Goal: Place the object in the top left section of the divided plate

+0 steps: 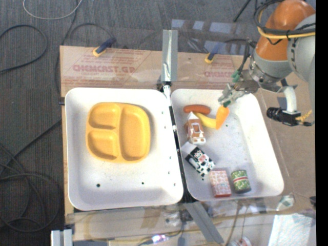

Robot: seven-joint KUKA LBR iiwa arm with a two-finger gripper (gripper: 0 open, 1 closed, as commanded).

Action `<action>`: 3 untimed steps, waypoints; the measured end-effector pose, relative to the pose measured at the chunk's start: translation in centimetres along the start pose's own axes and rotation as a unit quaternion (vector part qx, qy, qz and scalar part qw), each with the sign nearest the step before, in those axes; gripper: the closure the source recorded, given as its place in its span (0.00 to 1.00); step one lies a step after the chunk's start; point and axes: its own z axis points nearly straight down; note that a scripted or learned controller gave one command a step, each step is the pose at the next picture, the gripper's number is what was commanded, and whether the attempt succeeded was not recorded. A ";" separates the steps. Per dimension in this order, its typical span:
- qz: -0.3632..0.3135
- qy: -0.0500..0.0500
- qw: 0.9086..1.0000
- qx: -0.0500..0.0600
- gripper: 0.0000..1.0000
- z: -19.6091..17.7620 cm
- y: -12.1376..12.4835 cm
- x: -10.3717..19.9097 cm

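Right now the orange piece (222,118) sits in the right bin (256,147), near its top edge, with its upper end meeting the tip of the gripper (225,101). At this slant the tip is too small and cluttered to read, so I cannot tell whether the gripper is open, closed, or clamped on the piece. I also cannot tell whether the piece rests on the bin floor or hangs just above it.

Just left of the orange piece, and touching it, lies a yellow banana (206,121). A reddish sausage (197,108) lies above the banana, near the bin's top left corner. Below the banana stands a small carton (195,131) with a white top. Further down the bin, near the left wall, is a black-and-white cow toy (200,161). A red box (220,183) and a green can (239,180) sit side by side near the bottom edge.

The plate (148,132), yellow and divided, lies in the left bin (77,188), well apart from the orange piece and across the wall between the two bins. It has one large section on its right side and two smaller ones stacked on its left. Its top left section (104,118) holds nothing.

The arm (284,35) comes in from the upper right, with its orange band above the wrist, angled down toward the right bin's top edge.
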 end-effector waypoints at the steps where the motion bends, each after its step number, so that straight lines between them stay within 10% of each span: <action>1: 0.029 0.002 1.000 0.000 1.00 2.2 -6.7 9.9; 2: 0.035 0.002 0.999 -0.001 1.00 -3.5 -2.1 18.0; 3: 0.006 0.001 1.000 0.000 1.00 1.9 -1.1 24.6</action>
